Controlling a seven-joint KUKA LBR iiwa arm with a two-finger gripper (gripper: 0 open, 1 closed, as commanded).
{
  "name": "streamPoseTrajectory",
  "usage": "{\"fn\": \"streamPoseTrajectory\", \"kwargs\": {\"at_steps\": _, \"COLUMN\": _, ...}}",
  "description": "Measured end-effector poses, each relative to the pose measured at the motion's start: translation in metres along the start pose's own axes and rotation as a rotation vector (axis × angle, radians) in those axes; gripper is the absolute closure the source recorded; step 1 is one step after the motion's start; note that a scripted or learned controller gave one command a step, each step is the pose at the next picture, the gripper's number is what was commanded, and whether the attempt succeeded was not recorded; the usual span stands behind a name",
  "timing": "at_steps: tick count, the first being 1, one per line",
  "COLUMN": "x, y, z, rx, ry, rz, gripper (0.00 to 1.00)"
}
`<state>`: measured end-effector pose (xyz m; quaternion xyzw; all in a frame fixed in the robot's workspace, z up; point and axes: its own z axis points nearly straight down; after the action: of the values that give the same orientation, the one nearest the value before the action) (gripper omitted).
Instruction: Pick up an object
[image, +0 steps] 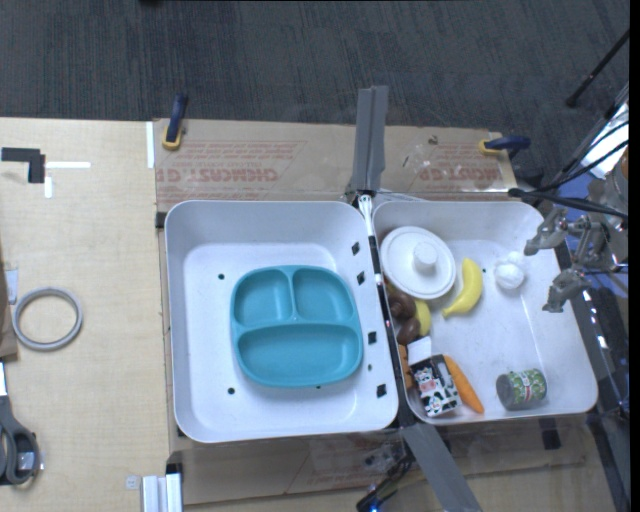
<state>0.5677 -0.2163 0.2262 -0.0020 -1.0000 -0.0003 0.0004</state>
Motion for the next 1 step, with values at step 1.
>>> {"fn": "streamPoseTrajectory", "kwargs": {"at_steps": 1, "x": -0.0409, "y": 0.033, "z": 0.1347, "rx": 0.001, "ry": -0.003, "rz": 0.065, "gripper": 0.0}}
